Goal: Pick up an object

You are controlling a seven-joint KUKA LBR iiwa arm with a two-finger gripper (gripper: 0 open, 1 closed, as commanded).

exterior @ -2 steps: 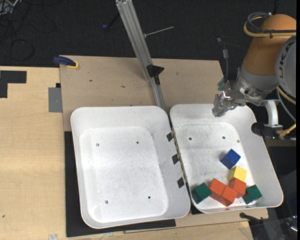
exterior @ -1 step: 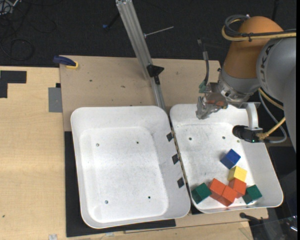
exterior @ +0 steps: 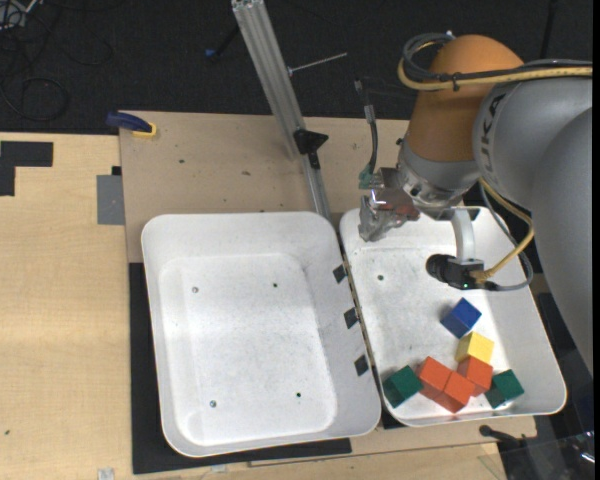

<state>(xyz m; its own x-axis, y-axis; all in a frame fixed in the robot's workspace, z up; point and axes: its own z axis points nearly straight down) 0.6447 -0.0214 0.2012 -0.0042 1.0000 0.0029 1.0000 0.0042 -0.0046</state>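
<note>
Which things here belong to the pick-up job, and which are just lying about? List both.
Job: gripper; blue block; yellow block; orange blocks; green blocks, all in the right bin.

Lying about: left bin; metal rail; blue clamp.

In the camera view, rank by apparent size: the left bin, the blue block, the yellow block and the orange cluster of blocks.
1. Left bin, by far the largest.
2. Orange cluster, which looks like two or three blocks pressed together.
3. Blue block and yellow block look alike in size; I would not rank one over the other.
</note>
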